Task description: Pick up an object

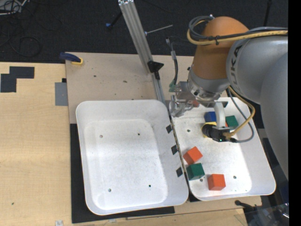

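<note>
Orange block lies mid right bin, untouched (a green block touches it), so the gripper, grip state indiscernible at the bin's far-left corner, likely needs repositioning overhead.

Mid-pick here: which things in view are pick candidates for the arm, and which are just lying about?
Job:
end effector
orange block
green block
red block
blue block
right bin

Lying about:
left bin
metal bar
blue clamp
</note>
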`<state>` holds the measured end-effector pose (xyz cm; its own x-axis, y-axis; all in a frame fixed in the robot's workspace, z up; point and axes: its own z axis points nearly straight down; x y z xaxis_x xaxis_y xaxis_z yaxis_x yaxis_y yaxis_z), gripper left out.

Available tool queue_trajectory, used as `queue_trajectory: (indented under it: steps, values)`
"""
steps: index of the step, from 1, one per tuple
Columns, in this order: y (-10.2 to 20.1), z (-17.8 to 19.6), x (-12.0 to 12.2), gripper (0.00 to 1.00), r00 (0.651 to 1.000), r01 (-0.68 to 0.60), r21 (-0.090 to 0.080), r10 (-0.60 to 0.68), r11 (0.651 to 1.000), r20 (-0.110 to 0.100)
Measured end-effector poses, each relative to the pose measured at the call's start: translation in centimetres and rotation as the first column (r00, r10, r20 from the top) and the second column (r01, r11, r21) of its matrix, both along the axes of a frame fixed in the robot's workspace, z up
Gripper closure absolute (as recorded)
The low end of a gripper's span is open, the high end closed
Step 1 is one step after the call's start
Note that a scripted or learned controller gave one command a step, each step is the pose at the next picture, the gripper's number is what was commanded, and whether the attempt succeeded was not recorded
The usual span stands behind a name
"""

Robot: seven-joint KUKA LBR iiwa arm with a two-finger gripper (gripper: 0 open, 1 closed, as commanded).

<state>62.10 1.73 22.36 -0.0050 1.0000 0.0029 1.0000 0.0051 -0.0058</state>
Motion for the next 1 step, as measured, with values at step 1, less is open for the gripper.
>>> queue_trajectory:
  steps: [1]
  values:
    - [5.0, 1.2, -0.48, 1.0, 1.0, 0.001, -0.001, -0.001, 1.0, 0.004]
